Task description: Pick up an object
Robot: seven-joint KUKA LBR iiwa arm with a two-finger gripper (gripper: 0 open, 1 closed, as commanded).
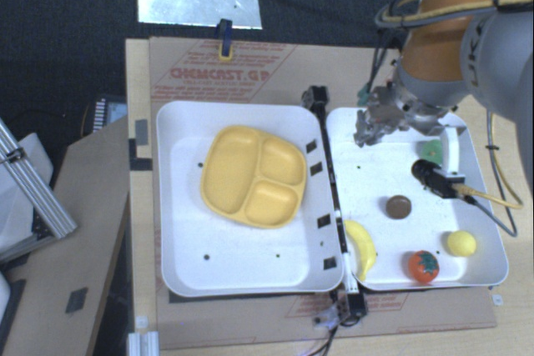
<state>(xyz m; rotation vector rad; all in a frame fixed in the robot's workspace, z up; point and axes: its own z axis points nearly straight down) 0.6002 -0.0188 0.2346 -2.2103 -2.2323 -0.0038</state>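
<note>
Checking in from the remote desk. The gripper (pixel 370 133) is sitting over the right bin (pixel 377 188), up around 11 o'clock of that bin, close to the back-left corner. From this slanted overhead angle I honestly can't tell if it's spread or pinched together; the end is a grey blur against the white floor. The arm (pixel 467 37) comes in from 2 o'clock of the frame, its orange band hanging over the bin's far edge.

The pickable stuff is all in that same right bin, and all of it lies apart from the gripper:
- green piece (pixel 431 151) at about 2 o'clock, the closest one to the wrist, too small for me to say what it is
- brown disc (pixel 398 207) just about dead centre
- banana (pixel 361 248) at 7 o'clock, lying along the left wall with its tip toward the front corner
- tomato (pixel 423 265) at 6 o'clock, near the front rim, green top facing up
- lemon (pixel 460 243) at 5 o'clock, just beside the tomato but not touching it

The left bin (pixel 179 179) holds a yellow plate (pixel 250 175) with three compartments, lying flat around the middle, slightly toward 1 o'clock.

Both bins rest on a cardboard sheet (pixel 221 71) with red lettering at 12 o'clock.
</note>
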